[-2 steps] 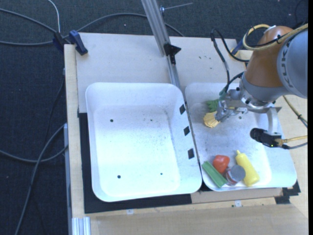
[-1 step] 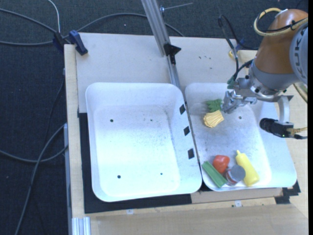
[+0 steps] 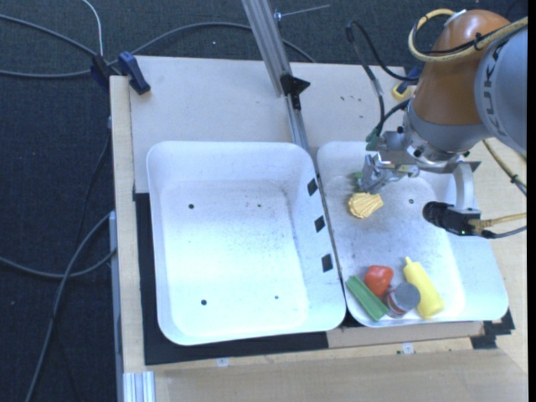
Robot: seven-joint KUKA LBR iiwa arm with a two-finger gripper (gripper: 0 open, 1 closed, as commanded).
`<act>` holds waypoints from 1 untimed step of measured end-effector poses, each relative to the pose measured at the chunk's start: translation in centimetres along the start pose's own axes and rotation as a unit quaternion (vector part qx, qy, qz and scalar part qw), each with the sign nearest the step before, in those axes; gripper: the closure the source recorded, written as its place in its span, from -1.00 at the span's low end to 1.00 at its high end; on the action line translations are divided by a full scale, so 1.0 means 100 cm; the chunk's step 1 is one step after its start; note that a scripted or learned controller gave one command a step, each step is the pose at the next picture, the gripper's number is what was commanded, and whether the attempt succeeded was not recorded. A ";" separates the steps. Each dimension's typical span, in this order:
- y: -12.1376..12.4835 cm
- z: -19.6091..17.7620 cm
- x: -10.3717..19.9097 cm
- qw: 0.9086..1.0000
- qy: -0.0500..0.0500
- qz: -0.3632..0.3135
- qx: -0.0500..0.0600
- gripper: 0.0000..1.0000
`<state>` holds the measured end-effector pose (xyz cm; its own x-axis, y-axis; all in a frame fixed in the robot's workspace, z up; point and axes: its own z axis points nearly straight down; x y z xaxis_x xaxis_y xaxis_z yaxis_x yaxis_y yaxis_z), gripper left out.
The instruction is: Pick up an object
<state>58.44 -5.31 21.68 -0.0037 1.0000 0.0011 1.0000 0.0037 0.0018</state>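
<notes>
In the right bin point(image 3: 402, 233), a yellow ridged piece point(image 3: 365, 204) lies near the far left corner. My gripper point(image 3: 374, 177) hangs just above and behind this piece, at its upper edge; whether they touch is unclear. At the bin's near edge sits a cluster: a red tomato-like ball point(image 3: 378, 276), a green stick point(image 3: 366, 298), a grey round can point(image 3: 406, 296) and a yellow bottle point(image 3: 423, 288). The arm's orange band point(image 3: 452, 65) and grey wrist cover the bin's far right corner.
The left bin point(image 3: 159, 170) stands beside the right one, sharing a dividing rim with black marks point(image 3: 319, 224). A metal pole point(image 3: 266, 32) slants down to the bins' far junction. A black cable plug point(image 3: 448, 216) hangs over the right bin's right side.
</notes>
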 end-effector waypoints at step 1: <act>-0.004 -0.015 0.054 1.000 0.000 -0.001 0.000 1.00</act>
<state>58.00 0.12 23.20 -0.0051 1.0000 0.0016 1.0000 0.0051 0.0019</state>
